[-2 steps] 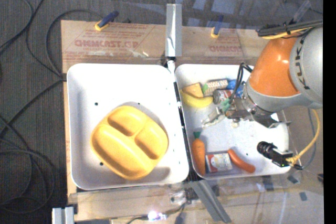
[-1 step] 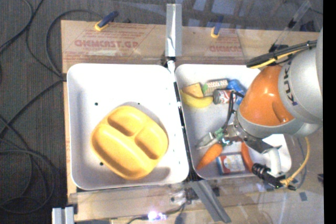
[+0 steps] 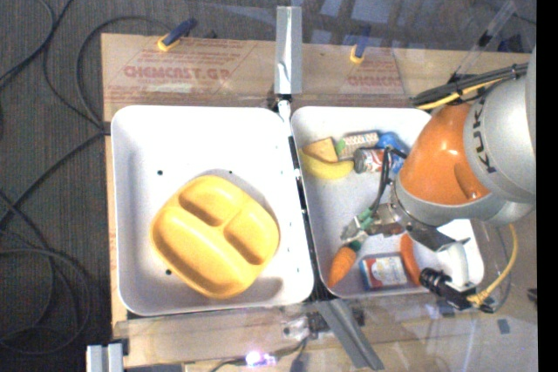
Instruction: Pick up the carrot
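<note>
The carrot (image 3: 341, 267) is small and orange with a green top. It lies tilted near the front left corner of the right bin (image 3: 307, 213), leafy end pointing up and right. My gripper (image 3: 361, 227) hangs directly over that leafy end, very close to it or touching it. The carrot's orange body rests on the bin floor, outside the gripper. The grey arm with its orange band (image 3: 445, 163) covers the bin's right half.
A yellow divided plate (image 3: 216, 235) sits in the left bin (image 3: 131, 187). The right bin also holds a yellow banana-like piece (image 3: 324, 161), a small can (image 3: 370, 159), a blue item (image 3: 394, 141) and a blue-labelled box (image 3: 384, 273) next to the carrot.
</note>
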`<state>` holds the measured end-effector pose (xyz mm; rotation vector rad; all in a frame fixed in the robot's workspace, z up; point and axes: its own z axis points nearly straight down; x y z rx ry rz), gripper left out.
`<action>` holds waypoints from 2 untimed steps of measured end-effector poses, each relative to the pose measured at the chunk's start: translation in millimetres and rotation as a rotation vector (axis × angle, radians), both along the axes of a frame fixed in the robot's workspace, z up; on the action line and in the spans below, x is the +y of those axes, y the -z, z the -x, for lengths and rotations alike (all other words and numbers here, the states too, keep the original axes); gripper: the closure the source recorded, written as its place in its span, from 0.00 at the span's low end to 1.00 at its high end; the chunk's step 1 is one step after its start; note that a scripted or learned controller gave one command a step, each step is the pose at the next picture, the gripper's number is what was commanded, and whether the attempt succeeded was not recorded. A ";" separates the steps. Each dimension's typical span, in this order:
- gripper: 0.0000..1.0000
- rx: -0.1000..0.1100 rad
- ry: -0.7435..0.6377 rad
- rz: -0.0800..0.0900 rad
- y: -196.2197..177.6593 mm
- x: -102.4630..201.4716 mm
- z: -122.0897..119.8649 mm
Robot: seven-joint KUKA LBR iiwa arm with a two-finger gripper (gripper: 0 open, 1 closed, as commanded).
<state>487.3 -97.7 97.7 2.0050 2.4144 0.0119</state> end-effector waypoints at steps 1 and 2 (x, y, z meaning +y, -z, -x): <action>0.00 0.001 0.000 0.000 0.2 0.1 0.2; 1.00 0.003 -0.001 -0.003 -7.8 1.5 0.3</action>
